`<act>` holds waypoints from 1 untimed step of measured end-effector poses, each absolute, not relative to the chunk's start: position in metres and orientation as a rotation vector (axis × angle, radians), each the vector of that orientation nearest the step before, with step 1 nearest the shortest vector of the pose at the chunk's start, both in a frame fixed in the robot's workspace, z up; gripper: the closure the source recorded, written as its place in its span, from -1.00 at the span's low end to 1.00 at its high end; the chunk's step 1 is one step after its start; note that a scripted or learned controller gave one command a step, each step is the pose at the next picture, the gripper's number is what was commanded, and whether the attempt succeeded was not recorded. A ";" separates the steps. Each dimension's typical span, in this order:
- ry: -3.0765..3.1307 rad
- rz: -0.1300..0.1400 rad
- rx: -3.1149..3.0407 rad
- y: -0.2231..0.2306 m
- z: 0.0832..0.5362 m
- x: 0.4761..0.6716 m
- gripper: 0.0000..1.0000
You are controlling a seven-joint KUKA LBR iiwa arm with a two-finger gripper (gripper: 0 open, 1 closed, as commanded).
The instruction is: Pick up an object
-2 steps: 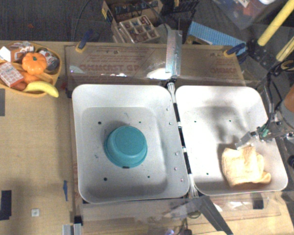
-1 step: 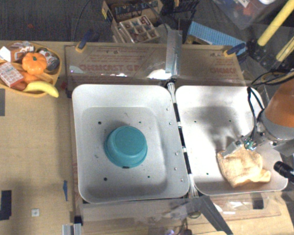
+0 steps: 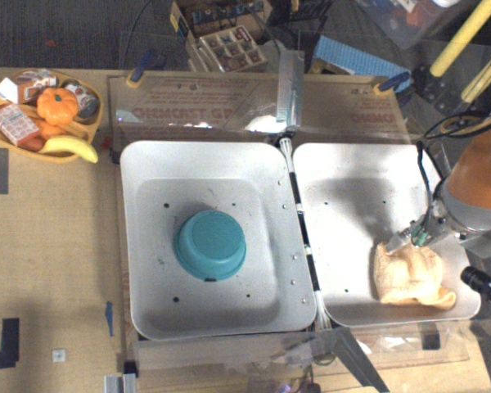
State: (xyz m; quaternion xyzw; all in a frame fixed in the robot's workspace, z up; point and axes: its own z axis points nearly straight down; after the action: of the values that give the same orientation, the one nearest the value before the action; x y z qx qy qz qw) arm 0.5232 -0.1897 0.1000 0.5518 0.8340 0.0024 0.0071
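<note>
Your target, a crumpled tan cloth (image 3: 411, 275), lies in the right bin (image 3: 352, 178), down at about 5 o'clock on that bin's floor, close to the near rim and the right wall. Its lower edge runs out in a flat fold toward the bin's near right corner.

The gripper (image 3: 415, 237) sits at the cloth's 12 o'clock, its tip right at the upper edge of the fabric and apparently touching it. You cannot tell from this angle whether it is apart or together, and you see no fabric lifted off the floor. The arm (image 3: 473, 188) comes in from 3 o'clock, its orange band above the grey wrist, hanging over the bin's right wall.

At 9 o'clock from the cloth, across the divider, the left bin (image 3: 147, 170) holds a teal bowl (image 3: 212, 244) turned upside down, slightly toward 6 o'clock of that bin's centre and well apart from the walls.

Farther out, at 10 o'clock on the wooden bench (image 3: 49, 260), you have a basket of toy food (image 3: 42, 115): a small pumpkin (image 3: 57, 105), a banana (image 3: 69, 146) along its near edge, and small boxes.
</note>
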 end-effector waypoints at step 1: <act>2.608 0.007 1.726 -0.190 0.100 0.523 -1.00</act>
State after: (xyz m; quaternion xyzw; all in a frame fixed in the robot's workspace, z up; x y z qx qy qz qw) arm 0.5231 -0.1899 0.1001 0.5519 0.8339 0.0023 0.0071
